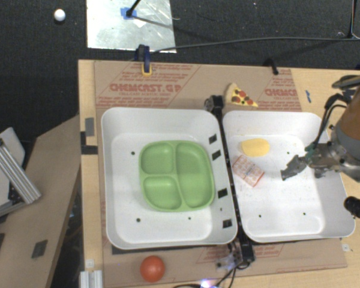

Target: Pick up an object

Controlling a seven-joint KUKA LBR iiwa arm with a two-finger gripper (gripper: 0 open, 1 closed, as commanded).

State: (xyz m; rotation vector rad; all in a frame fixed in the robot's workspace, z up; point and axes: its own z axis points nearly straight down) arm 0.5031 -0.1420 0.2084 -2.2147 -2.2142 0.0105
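In the right bin (pixel 288 221) lie a yellow oval object (pixel 255 147) near the back left and a small clear packet with red print (pixel 248 171) just in front of it. My gripper (pixel 292 169) reaches in from the right, low over the bin's middle, about a hand's width to the right of the packet. Nothing shows between its dark fingers. The left bin (pixel 120 221) holds a green divided plate (pixel 176 175).
A pizza-slice toy (pixel 240 96) lies on the board behind the bins. A red-orange ball (pixel 152 268) sits in front of the left bin. A metal frame (pixel 9 167) stands at the far left. A blue clamp (pixel 144 59) grips the board's back edge.
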